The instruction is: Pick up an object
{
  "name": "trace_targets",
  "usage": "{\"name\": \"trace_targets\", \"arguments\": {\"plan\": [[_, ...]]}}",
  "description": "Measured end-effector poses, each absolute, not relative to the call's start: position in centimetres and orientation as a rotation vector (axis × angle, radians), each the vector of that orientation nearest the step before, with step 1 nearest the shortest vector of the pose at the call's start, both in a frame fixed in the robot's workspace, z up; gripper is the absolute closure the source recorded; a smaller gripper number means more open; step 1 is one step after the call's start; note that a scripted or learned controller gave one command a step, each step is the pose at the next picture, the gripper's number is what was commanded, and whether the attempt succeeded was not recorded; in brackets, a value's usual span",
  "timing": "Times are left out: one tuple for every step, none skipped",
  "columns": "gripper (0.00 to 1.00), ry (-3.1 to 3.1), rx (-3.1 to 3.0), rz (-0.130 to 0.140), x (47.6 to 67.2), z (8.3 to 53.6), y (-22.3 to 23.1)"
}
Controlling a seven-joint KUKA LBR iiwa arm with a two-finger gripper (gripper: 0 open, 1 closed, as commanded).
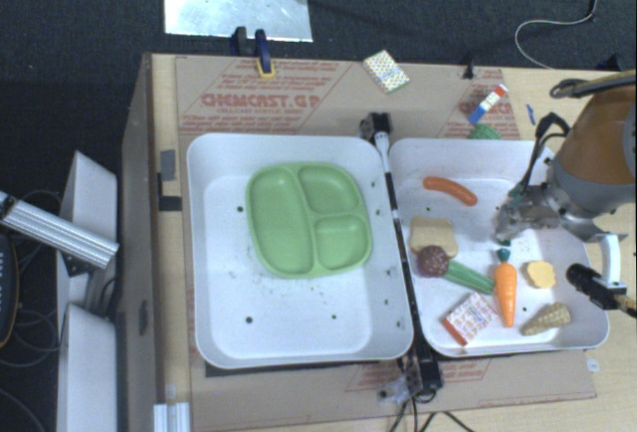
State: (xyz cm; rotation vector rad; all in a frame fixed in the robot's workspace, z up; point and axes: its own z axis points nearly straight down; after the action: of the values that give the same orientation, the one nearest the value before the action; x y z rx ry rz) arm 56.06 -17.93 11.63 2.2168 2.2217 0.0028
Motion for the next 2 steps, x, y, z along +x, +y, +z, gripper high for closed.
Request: {"name": "trace_targets", "arguments": {"plan": [[0.00,2.222,2.216,0.003,56.1,11.6,-17.9],[1.00,2.222,2.214,0.005,56.1,12.7,-18.0]]}}
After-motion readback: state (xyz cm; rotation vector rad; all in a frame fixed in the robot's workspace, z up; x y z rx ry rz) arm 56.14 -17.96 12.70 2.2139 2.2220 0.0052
